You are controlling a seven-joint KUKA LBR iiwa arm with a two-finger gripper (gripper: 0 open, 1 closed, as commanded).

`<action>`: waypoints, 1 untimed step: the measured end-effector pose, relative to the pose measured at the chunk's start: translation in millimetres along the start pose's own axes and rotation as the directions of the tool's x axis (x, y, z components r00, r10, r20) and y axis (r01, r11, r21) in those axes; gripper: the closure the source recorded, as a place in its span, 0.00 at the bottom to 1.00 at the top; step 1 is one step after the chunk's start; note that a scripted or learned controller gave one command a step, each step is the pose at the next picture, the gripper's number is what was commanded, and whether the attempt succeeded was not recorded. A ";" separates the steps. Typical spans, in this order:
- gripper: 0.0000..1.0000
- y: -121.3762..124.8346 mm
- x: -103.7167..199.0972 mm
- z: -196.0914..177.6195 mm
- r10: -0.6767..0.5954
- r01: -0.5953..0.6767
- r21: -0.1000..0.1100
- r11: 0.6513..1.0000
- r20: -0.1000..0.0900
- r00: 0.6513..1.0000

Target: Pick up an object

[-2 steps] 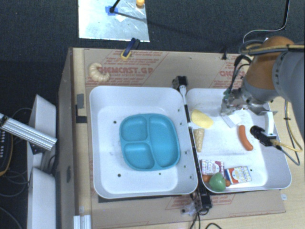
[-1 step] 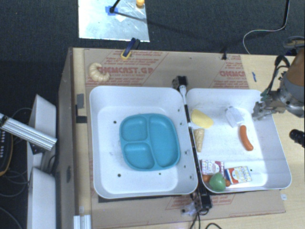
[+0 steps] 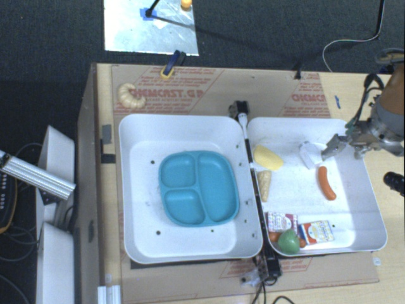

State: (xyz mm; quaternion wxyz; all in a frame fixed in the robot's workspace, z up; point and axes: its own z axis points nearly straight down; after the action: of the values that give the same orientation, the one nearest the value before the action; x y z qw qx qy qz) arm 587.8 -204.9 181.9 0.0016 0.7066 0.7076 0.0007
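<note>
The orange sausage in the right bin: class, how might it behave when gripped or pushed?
The orange sausage looks round and smooth, so it may roll sideways if nudged. Its glossy skin could slip between fingers. It seems small and probably light, lying apart from other items.

Bins: two, a left white bin (image 3: 136,170) and a right white bin (image 3: 361,195), side by side on the worktop (image 3: 209,84)
Left bin: one blue divided plate (image 3: 198,189), three compartments
Right bin, seven items: one sausage (image 3: 326,183), one yellow piece (image 3: 267,158), one pale cone-shaped piece (image 3: 264,184), one small white object (image 3: 309,154), two printed cartons (image 3: 281,221) (image 3: 316,232), one green round item (image 3: 289,242)
Worktop outside the bins: one pale curled item (image 3: 131,95)
</note>
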 end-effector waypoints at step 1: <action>0.00 -7.5 14.9 97.5 0.000 0.000 0.001 1.000 -0.001 1.000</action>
State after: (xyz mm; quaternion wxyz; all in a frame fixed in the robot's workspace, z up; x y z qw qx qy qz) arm 580.6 -190.2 84.4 0.0008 0.7067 0.7075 0.0005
